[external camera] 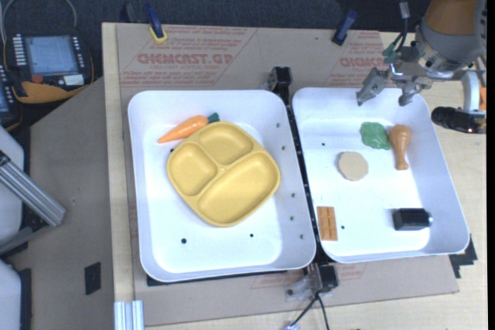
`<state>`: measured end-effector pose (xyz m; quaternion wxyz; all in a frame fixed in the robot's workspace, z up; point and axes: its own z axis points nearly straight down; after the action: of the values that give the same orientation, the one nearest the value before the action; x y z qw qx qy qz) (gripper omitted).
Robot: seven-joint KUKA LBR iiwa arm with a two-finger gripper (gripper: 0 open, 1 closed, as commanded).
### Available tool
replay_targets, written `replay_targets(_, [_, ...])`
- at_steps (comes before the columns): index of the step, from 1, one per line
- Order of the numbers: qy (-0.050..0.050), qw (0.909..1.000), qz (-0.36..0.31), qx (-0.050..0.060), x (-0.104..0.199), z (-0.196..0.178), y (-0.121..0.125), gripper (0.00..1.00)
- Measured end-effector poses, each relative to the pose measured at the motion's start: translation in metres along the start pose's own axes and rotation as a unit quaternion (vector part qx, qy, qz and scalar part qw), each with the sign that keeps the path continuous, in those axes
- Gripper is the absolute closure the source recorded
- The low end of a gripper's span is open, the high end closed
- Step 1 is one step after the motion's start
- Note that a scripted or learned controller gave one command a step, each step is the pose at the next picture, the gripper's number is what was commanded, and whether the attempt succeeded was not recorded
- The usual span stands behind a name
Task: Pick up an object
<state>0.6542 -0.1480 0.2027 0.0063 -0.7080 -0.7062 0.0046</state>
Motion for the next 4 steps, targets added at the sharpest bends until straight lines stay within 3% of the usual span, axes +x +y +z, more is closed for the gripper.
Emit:
replay_targets(1, [-0.001,1.0,-0.001,-0.007,0.0,-0.009,0.003,0.0])
replay_targets(3, [-0.001,1.0,-0.002,-0.005,0.003,0.091,0.012,0.0])
replay_targets(4, [-0.001,1.0,-0.002,-0.006,0.004,0.119,0.012,0.0])
